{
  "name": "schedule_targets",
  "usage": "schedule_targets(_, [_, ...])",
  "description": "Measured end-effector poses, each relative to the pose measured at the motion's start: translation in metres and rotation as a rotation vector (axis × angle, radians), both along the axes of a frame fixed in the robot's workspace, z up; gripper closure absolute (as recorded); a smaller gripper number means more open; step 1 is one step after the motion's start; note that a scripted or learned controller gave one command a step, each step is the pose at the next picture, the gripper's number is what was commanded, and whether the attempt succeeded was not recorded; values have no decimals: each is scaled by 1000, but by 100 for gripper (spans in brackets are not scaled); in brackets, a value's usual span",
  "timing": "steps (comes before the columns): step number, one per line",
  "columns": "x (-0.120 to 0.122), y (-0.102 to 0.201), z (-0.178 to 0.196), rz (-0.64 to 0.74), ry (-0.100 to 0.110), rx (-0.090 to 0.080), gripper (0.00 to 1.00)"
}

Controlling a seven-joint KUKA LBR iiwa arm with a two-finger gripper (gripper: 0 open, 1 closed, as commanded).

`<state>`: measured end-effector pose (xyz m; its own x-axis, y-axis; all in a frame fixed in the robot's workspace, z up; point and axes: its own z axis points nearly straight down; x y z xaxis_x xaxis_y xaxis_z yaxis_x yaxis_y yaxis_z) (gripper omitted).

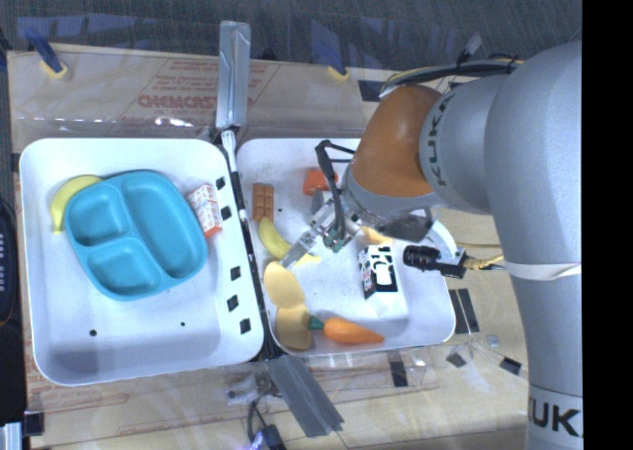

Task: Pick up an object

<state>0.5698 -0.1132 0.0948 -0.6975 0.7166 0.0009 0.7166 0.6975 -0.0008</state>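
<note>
The grey arm with its orange band [396, 146] reaches in from the right of the frame and hangs over the right-hand shallow white bin [425, 315], its two-finger gripper [297, 252] low near that bin's left wall; whether the fingers are apart or together cannot be told. The gripper's tip sits just beside a small yellow banana-shaped toy [270, 235], with a brown chocolate-bar block [261, 201] above it, an orange-red block [316, 181] further right near the bin's upper edge, two pale yellow rounded pieces [284, 305] below, and an orange toy carrot with a green end [346, 331] at the lower edge. A black-and-white printed card [380, 270] lies near the bin's centre; its marks cannot be read. Bare white floor remains toward the lower right of this bin. The left-hand white bin [119, 339] holds a blue three-compartment plastic tray [134, 230], a yellow banana [67, 196] tucked against the tray's upper left, and a small red-and-white labelled packet [205, 209] near the dividing wall; its lower half is open. The bench's clear sheet [129, 92] carries faint red lettering, too blurred to read, and "KU" shows on the arm at lower right.
</note>
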Motion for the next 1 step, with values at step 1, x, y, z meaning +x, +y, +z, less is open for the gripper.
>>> schedule_targets(1, [69, 19, -4, -326, 0, -1, 0])
